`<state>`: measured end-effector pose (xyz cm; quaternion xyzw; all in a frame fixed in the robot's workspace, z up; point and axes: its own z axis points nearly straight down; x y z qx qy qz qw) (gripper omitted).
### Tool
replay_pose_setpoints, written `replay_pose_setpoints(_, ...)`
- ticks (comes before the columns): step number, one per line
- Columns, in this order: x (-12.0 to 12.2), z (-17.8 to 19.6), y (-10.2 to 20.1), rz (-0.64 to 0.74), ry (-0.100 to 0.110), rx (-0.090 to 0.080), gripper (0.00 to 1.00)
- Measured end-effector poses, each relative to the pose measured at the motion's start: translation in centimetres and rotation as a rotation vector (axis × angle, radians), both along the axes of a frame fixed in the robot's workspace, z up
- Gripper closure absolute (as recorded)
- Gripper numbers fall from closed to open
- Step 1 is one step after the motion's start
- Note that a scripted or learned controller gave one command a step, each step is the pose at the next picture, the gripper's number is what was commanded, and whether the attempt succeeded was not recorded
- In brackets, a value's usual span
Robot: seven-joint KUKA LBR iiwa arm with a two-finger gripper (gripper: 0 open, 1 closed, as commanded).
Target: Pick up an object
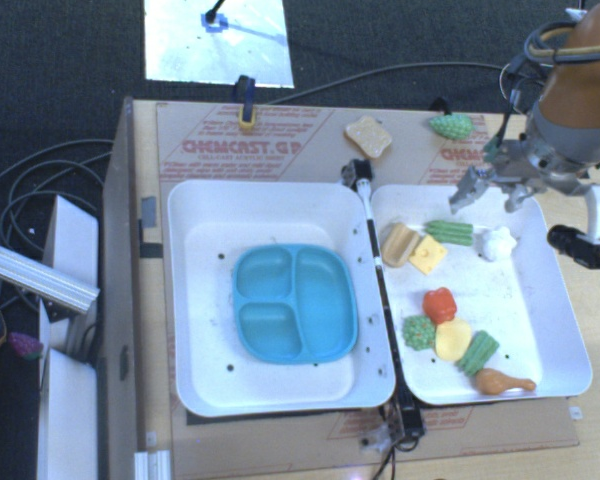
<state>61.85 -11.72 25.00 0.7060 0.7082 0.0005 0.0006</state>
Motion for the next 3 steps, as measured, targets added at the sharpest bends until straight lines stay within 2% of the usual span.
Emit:
replay_pose_setpoints(1, -5.9, -16.6, -2.4, -0.002, 0.001, 0.0, 0.0)
replay_pose_setpoints(2, -12.3, -16.6, 2.2, -0.002, 0.002, 0.001, 0.0)
replay_pose_setpoints(3, -12.1, -15.4, 2.2, -0.001, -0.004, 0.0, 1.0)
